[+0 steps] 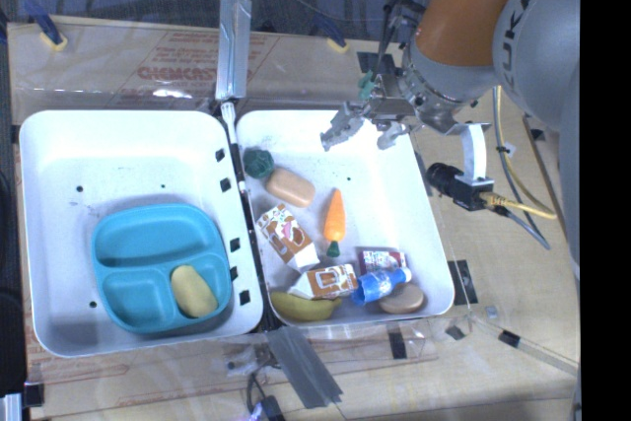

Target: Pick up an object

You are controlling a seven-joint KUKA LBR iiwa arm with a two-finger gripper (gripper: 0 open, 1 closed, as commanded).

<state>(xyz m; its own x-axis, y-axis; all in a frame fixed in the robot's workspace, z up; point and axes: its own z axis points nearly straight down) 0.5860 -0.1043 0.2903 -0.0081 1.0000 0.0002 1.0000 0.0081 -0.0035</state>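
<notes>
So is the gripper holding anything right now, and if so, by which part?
Nothing is held. The gripper hangs over the right bin near its far rim, fingers spread with bare white bin floor between them. The carrot and bread roll lie untouched below.

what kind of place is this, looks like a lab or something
Most likely a robotics lab test bench, not a kitchen: a grey robot arm reaches over two white bins, and the toy carrot and blue divided plate look like practice props.
</notes>
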